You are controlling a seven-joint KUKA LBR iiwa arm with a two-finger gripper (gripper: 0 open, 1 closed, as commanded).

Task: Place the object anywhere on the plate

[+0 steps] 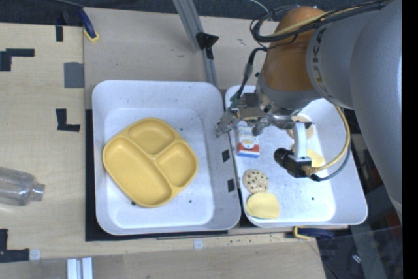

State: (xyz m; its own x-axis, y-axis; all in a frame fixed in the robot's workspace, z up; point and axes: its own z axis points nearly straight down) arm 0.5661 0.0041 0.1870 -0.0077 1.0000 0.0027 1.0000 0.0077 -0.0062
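While the yellow divided plate [149, 160] lies in the left bin [104, 98], the small red, white and blue carton [247, 144] sits in the right bin [349, 196], directly under the gripper [247, 119]; whether the gripper has closed on it cannot be told. Nearer the camera lie a cookie [255, 180] and a pale yellow piece [263, 205].

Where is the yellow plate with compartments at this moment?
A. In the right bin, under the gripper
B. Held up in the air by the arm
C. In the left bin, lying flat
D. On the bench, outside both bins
C: the yellow plate lies flat on the floor of the left bin, while the gripper is over the right bin, beside the cookie.
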